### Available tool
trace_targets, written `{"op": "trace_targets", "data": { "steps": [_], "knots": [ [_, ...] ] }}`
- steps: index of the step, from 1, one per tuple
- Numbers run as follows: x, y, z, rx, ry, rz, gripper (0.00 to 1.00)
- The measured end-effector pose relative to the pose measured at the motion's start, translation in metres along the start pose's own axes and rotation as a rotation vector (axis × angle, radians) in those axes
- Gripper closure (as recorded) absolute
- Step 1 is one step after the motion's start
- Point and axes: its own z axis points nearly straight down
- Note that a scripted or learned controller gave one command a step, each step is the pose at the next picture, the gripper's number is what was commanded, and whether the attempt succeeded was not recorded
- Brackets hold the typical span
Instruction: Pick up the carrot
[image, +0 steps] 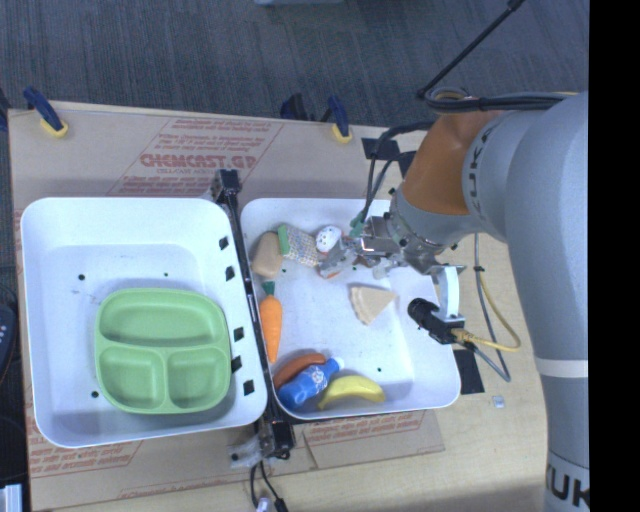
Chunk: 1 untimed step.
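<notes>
The carrot (270, 322) is orange with a small green top. It lies along the left wall of the right bin (425, 385), pointing toward the front. My gripper (345, 258) hangs low over the back middle of that bin, to the right of the carrot and farther back, apart from it. Small items crowd beneath its tip, and nothing can be made out in its grasp.
The right bin also holds a beige lump (266, 256), a green-striped piece (291, 242), a small white round toy (328, 238), a tan wedge (370, 302), a red-orange sausage (298, 365), a blue bottle (308, 383) and a banana (350, 390). A green divided plate (162, 350) lies in the left bin (60, 230).
</notes>
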Motion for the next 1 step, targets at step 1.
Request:
{"op": "trace_targets", "data": {
  "steps": [1],
  "knots": [
    [0.0453, -0.0306, 0.069, -0.019, -0.017, -0.192, 0.0]
  ]
}}
